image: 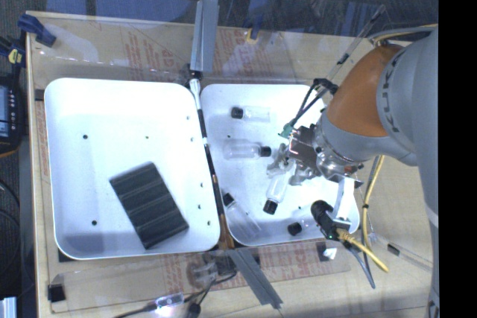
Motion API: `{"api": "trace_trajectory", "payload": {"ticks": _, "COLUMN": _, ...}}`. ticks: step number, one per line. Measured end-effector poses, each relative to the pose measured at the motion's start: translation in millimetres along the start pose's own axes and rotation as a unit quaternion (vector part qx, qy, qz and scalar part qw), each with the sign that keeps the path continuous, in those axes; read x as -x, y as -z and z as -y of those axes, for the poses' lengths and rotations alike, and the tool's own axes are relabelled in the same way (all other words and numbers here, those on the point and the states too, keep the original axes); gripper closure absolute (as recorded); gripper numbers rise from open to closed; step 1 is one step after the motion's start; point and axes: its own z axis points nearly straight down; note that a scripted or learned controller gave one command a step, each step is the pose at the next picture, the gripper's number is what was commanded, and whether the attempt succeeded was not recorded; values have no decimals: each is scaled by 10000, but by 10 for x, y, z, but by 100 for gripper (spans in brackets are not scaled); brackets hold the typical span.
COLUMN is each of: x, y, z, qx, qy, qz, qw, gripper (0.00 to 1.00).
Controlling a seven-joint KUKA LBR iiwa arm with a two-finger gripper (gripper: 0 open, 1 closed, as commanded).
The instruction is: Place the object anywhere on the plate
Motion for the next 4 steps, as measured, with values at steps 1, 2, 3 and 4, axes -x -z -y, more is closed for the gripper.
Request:
{"api": "trace_trajectory", "payload": {"ticks": 1, "x": -899, "y": -236, "z": 458, "qx": 8, "qy": 42, "qz": 16, "qw": 10000, "gripper": 100}}
{"api": "trace_trajectory", "payload": {"ticks": 2, "x": -1877, "y": -239, "z": 243, "qx": 11, "qy": 1445, "qz": 20, "qw": 9895, "gripper": 100}}
{"api": "trace_trajectory", "payload": {"ticks": 3, "x": -2251, "y": -323, "z": 1050, "qx": -9, "qy": 514, "qz": 30, "qw": 9987, "gripper": 100}}
{"api": "trace_trajectory", "payload": {"ticks": 4, "x": -2692, "y": 368, "z": 1230, "qx": 13, "qy": -473, "qz": 13, "qw": 9989, "gripper": 100}}
